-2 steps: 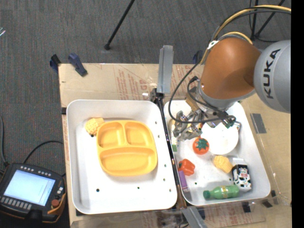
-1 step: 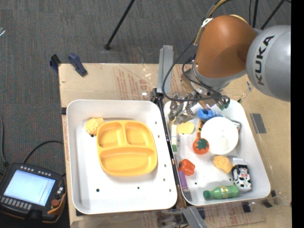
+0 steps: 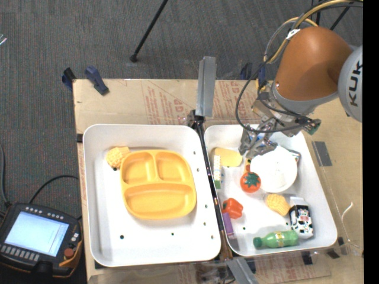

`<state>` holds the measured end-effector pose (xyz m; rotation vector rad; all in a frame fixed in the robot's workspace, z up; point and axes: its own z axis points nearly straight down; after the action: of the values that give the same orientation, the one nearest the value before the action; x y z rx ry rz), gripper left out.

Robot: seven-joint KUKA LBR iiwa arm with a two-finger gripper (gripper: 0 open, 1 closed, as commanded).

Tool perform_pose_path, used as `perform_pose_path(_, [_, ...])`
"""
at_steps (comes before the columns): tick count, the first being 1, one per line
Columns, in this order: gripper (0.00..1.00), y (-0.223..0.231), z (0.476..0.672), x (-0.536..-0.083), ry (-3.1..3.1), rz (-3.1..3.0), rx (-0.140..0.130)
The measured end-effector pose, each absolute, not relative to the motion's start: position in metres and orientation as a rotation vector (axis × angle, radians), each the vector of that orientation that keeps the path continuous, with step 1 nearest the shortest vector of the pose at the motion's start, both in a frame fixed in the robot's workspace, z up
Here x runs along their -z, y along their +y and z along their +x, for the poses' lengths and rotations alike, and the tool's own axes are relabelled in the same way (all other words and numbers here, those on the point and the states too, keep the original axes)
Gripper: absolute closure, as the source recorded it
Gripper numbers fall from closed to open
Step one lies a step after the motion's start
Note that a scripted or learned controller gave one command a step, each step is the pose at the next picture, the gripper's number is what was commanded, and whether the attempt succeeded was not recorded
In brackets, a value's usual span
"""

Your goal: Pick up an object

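Note:
My gripper [image 3: 253, 147] hangs over the back left part of the right bin [image 3: 324, 201], under the orange wrist band. Its fingers point down and stand open with nothing between them. Just left of the fingertips lies a pale yellow wedge [image 3: 227, 156]. A white bowl [image 3: 276, 171] sits just to the right and below them, and a red tomato [image 3: 250, 181] rests against the bowl's left side. Toward the front of this bin lie a red pepper [image 3: 232, 207], a yellow corn piece [image 3: 277, 203], a black-and-white carton [image 3: 300, 219] and a green bottle [image 3: 276, 239].
The left bin [image 3: 98, 218] holds a yellow divided tray [image 3: 158, 183], with a yellow corn piece [image 3: 116, 156] by its back left corner. A thin box [image 3: 217, 171] and a purple item [image 3: 227, 225] lie along the right bin's left wall. A grey post [image 3: 206, 90] stands behind the bins.

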<state>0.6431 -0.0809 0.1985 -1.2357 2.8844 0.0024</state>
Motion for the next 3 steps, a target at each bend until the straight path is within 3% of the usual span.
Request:
perform_pose_path(1, [1.00, -0.041, 0.638, -0.228, 2.933, -1.106, -0.002])
perform_pose_path(2, [1.00, -0.099, 0.593, -0.132, 2.706, -1.603, -0.012])
perform_pose_path(3, [1.00, -0.124, 0.646, -0.090, 2.835, -1.336, -0.001])
